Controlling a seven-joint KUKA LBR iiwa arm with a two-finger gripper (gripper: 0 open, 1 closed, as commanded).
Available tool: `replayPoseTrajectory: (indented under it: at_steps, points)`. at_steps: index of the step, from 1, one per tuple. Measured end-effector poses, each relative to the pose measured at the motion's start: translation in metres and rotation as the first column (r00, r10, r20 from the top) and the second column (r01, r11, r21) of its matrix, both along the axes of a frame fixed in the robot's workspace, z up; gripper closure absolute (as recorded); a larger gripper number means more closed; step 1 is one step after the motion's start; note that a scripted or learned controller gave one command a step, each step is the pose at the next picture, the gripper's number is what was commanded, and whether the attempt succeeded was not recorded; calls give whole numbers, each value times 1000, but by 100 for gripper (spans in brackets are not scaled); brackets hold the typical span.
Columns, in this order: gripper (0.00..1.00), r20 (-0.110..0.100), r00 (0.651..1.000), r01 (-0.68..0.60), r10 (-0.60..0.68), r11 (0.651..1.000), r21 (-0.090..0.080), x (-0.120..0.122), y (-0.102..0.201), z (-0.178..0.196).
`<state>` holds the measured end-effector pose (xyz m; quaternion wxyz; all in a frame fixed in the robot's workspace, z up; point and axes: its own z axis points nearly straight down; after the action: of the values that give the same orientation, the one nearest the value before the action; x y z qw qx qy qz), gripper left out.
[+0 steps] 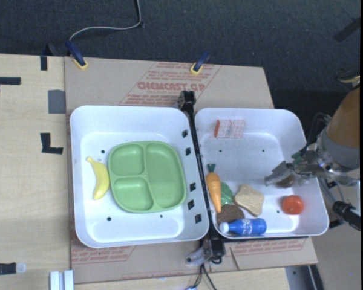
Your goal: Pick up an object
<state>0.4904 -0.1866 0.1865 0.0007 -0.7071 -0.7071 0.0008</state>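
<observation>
My gripper (282,175) reaches in from the right and hangs over the right side of the right bin (260,116), just above and left of a red tomato (293,205). Along the bin's front lie an orange carrot (213,191), a green piece (227,194), a slice of bread (250,200), a brown round piece (231,213) and a blue bottle (245,226). A red-and-white packet (230,128) rests near the back wall. I see nothing held in the gripper.
The left bin (85,125) holds a green divided plate (147,176) and a yellow banana (100,177) at its left. A black divider clip (187,99) sits between the bins. Cardboard (163,80) lies under both bins.
</observation>
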Motion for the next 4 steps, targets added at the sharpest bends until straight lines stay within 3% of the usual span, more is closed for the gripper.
replayPoseTrajectory:
  at_steps: [1,2,3,4]
  points:
    - [0,10,1000,-3,3,1000,-2,60,-34,-99]
    - [0,2,1000,-3,3,1000,1,74,83,-38]
    - [0,5,1000,-2,2,1000,0,127,92,-101]
    - [0,-6,1000,-1,1,1000,1,177,90,-102]
